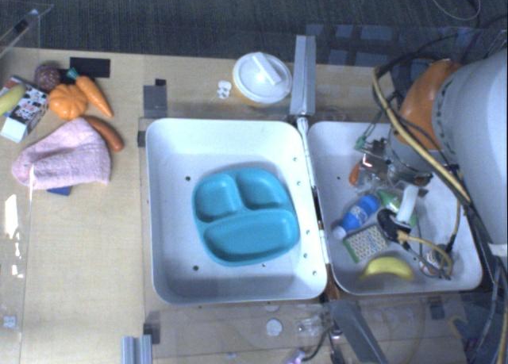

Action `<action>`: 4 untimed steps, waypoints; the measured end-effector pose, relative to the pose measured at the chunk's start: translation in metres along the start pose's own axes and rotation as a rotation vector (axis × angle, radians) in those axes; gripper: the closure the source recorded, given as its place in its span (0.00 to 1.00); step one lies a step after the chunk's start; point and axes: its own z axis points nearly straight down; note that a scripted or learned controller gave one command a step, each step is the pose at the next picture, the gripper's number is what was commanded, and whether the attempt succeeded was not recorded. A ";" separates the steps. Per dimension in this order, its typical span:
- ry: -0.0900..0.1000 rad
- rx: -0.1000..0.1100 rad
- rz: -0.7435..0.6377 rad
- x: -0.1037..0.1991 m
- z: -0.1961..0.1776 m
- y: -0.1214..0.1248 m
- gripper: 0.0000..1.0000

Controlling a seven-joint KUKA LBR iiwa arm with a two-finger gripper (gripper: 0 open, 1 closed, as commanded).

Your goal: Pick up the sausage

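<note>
My left bin (167, 220) carries a blue divided tray (246, 216); in my right bin (333, 275) lie a banana (388, 267), a blue bottle (359, 214) and a small grater (365, 243); on the bench (79, 275) I see a pink cloth (63, 158), a carrot (94, 93), a little pumpkin (67, 101); a white lid (263, 77) sits beyond the bins.

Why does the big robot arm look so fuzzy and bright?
In the camera view the arm sits close to the lens, so it blurs and looks washed out; the blue tray stays fairly sharp, and pale glare streaks the bench's left edge.
</note>
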 end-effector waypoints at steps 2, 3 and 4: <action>0.000 0.006 -0.390 0.005 0.010 0.032 0.00; 0.000 0.004 -0.394 0.007 0.000 0.032 1.00; 0.000 0.002 -0.431 0.040 -0.119 0.071 1.00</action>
